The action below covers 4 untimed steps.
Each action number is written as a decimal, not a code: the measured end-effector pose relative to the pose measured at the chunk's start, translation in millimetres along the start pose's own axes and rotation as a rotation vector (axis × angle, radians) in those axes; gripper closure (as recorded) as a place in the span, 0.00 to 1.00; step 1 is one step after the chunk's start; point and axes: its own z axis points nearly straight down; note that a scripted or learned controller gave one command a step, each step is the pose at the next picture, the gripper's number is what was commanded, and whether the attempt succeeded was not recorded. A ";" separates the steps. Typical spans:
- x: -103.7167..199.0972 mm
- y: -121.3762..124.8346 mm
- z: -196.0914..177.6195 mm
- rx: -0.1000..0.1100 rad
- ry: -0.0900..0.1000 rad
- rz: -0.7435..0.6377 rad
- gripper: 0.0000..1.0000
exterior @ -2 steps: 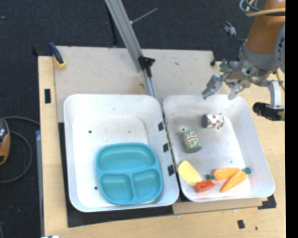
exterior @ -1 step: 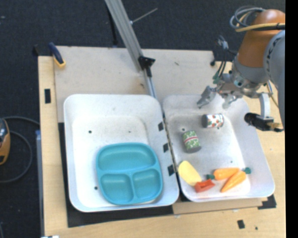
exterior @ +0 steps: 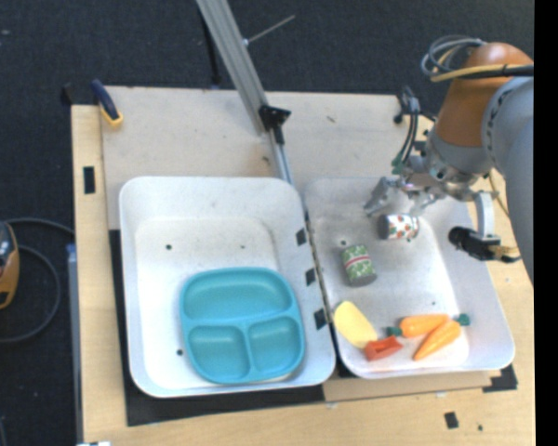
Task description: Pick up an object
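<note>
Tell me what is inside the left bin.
The left bin holds a teal divided tray with three compartments, lying toward its near right corner. The tray hides the bin floor beneath it, so anything under it cannot be seen.

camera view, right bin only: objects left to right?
yellow piece → green can → red piece → small white can, just below the gripper → carrots

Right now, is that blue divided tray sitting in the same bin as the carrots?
No. The blue divided tray lies in the left bin, while the carrots lie in the right bin.
</note>
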 end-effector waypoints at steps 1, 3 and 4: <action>-1.1 -0.2 49.3 -0.001 0.000 0.000 0.00; -2.3 -1.0 -29.8 -0.008 0.001 0.002 1.00; -4.1 0.1 -68.4 -0.009 0.000 -0.001 1.00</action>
